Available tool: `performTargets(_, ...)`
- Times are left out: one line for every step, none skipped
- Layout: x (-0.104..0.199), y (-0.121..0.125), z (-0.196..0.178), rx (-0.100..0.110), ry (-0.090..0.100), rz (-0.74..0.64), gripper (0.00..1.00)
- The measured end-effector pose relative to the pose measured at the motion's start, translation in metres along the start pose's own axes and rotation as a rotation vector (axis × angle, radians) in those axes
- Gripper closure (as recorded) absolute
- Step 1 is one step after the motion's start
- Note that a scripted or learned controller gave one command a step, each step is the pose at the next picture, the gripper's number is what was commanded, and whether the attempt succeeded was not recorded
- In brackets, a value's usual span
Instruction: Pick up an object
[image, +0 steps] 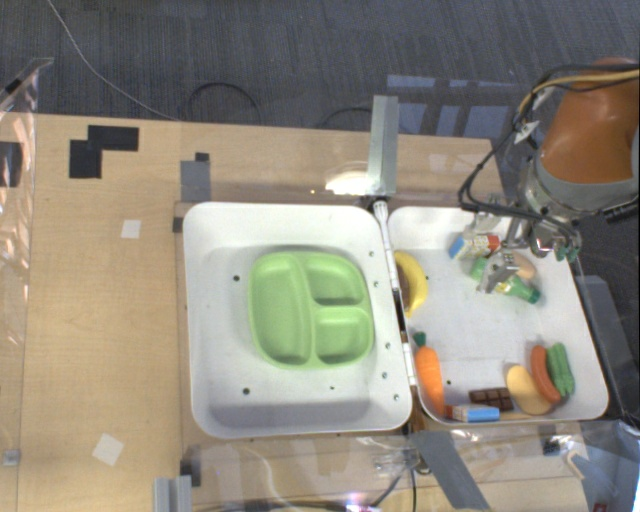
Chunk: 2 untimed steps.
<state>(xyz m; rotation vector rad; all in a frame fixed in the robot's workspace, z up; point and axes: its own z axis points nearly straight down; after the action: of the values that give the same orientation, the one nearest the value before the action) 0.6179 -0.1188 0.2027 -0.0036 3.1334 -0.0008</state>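
A: Camera view, containers first; what is in the left bin (200, 330)?

B: One green plate (310, 308) with three compartments, lying flat near the middle; white floor bare around it on all sides.

A: And the right bin (590, 360)?

B: A banana (411, 281) against its left wall; a carrot (429, 372) below it, running along the same wall; a brown bar (486, 398) and a small blue and white tube (476, 413) at the near edge; a yellow piece (526, 389), a red sausage (543, 370) and a green pod (561, 368) packed side by side in the near right corner; a small blue piece (457, 246), a red and white item (485, 242) and a green bottle (518, 289) at the far end.

A: The gripper?

B: The gripper (505, 268) is low over the far end of the right bin, just beside the green bottle and the red and white item; whether it touches either, cannot tell; whether it is apart or together, cannot tell; cables and the grey wrist crowd above it.

A: Surroundings?

B: Wooden bench (90, 320); black patches (100, 148) at its far left; a metal post (384, 150) behind the seam between the bins.

A: Open room?

B: Middle of the right bin, between the banana and the corner cluster, is bare white floor; the shared wall between the bins stands close beside banana and carrot.
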Motion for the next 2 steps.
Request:
performTargets(-0.009,-0.012,0.109,-0.001,0.001,-0.221,0.00)
performTargets(-0.022,-0.031,0.115,0.001,-0.004,-0.318,0.00)
